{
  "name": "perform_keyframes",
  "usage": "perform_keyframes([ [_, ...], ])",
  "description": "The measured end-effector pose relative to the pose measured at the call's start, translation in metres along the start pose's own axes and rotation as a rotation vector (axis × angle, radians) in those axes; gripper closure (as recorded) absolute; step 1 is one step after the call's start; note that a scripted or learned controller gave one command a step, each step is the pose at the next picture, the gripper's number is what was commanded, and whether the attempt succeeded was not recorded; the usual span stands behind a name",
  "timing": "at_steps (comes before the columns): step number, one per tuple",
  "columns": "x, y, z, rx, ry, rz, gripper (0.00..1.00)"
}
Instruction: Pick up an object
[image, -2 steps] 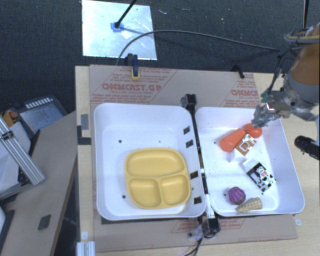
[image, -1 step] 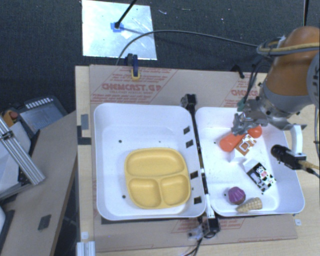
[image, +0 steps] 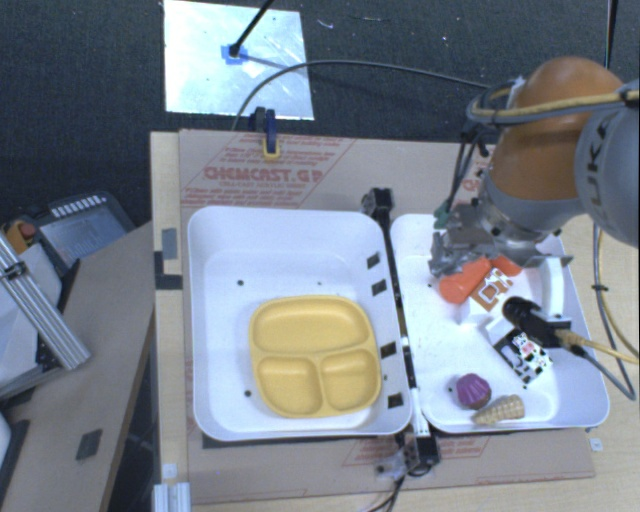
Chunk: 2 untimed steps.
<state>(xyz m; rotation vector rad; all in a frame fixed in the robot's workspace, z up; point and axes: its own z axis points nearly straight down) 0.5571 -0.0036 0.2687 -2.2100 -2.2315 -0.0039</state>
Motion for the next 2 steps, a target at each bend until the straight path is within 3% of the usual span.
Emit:
perform_keyframes([
  [2, 0.101, -0.016, 0.017, 0.001, -0.002, 0.002, 1.00],
])
